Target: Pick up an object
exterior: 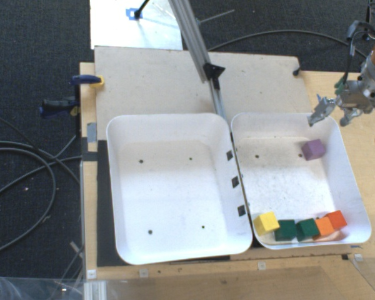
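1. The pale fibreboard bench top (175,80) lies flat and matt. It carries both bins side by side, so the arm, coming in from the right, can likely reach either.
2. The left shallow white plastic bin (122,186) has rounded corners and a smooth floor with a few small dark holes.
3. The right shallow white plastic bin (281,186) touches the left one along their shared wall. Its floor looks speckled with fine marks, and it holds all the blocks.
4. The metal two-finger gripper (335,109) hangs over that bin's far right corner. Its two prongs stand spread apart with nothing between them, which suits an approach, not a carry.
5. The small purple cube (313,149) sits alone near the far right wall, just below the gripper. Being isolated, it seems the easiest object to pick.
6. Along the near wall a row is packed close: a yellow cube (266,222), two dark green cubes (297,229), an orange cube (325,225) and a red-orange cube (337,219). All look matt and hard-edged; crowding would likely hinder a grasp there.
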`<state>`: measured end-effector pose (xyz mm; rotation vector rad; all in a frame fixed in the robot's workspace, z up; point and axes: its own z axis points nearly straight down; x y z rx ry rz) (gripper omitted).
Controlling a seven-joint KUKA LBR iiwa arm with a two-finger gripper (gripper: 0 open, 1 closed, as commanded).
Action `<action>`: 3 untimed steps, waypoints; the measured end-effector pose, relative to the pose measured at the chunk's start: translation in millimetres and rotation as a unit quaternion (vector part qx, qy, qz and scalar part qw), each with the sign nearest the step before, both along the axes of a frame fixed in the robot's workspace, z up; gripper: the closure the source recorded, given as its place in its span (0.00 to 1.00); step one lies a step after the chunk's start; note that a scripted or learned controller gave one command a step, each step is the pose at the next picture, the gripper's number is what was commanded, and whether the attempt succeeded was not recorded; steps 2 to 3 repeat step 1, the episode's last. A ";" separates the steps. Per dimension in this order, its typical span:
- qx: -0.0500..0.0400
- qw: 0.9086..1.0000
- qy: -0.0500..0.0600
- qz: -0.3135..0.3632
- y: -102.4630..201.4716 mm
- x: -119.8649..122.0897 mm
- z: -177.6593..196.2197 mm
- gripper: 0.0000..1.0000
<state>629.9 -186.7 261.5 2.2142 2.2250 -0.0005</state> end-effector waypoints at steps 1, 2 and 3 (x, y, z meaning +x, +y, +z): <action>-0.001 1.000 -0.005 0.000 -3.3 -11.4 79.8 0.00; -0.001 1.000 -0.005 0.000 -3.3 -11.4 79.8 0.00; -0.001 1.000 -0.005 0.000 -3.3 -11.4 79.8 0.00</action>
